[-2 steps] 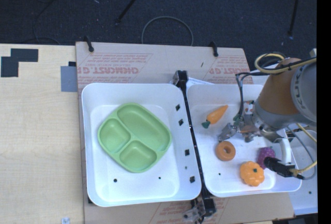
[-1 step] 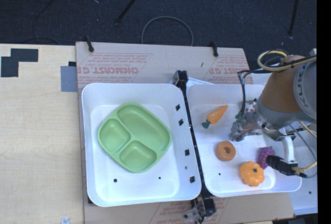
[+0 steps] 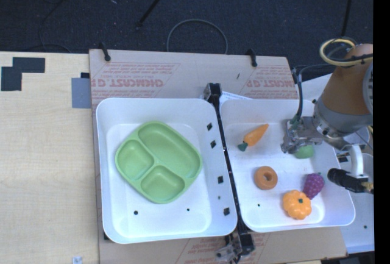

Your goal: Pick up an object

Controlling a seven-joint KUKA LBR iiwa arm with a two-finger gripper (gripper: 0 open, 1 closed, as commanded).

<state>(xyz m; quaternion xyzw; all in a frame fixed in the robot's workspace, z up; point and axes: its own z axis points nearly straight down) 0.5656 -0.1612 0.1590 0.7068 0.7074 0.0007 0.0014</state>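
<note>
A: At three o'clock in the camera view, the grey arm [image 3: 344, 95] is seen reaching in over the right bin [image 3: 244, 220], and its gripper [image 3: 297, 141] is lowered at the bin's two-o'clock area.

B: Is anything held between the fingers?

A: A pale green object [image 3: 304, 151] is seen right at the fingertips, touching or almost touching them, but whether it is clamped cannot be told. Whether the gripper is spread or closed cannot be made out either; its tip is too dark and small.

B: What else is laid out in that bin?

A: A toy carrot [image 3: 255, 135] is placed at eleven o'clock of the bin's floor, tilted, its green end lower. A brown doughnut [image 3: 265, 178] is found near the centre. An orange pumpkin [image 3: 297, 204] is set at five o'clock, and a bunch of purple grapes [image 3: 314, 185] is seen just beside it, at its one o'clock.

B: And the left bin [image 3: 109, 220]?

A: A green divided plate [image 3: 158, 161] with three compartments is laid in its middle, turned at an angle. Both bins are borne on a cardboard sheet [image 3: 183, 77], with a black divider [image 3: 220, 153] run between them.
</note>
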